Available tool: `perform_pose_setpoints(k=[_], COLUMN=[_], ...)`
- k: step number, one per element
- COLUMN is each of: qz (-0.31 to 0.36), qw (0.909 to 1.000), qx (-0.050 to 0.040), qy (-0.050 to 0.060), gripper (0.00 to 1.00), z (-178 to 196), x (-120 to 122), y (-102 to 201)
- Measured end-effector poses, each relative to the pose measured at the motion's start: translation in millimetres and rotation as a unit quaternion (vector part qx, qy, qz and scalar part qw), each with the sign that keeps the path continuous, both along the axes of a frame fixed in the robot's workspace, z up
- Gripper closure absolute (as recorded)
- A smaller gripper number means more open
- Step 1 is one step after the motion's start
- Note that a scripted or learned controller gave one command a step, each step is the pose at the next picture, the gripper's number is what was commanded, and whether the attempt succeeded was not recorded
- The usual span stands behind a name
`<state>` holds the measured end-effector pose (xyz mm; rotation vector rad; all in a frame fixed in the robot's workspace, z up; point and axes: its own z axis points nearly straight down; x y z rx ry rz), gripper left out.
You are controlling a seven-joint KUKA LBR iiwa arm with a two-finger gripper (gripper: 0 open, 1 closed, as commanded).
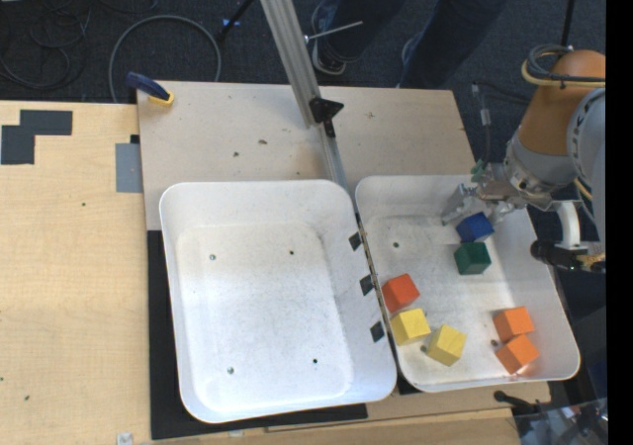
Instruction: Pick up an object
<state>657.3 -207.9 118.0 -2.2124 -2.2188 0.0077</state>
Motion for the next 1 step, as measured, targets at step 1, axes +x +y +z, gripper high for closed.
perform_pose_setpoints(k=[1], qz=[-0.002], qw=[1.0], qx=[-0.0006], qy=[-0.003], gripper=[0.0], z=[-28.1], x=[-47.8], y=[-1.3])
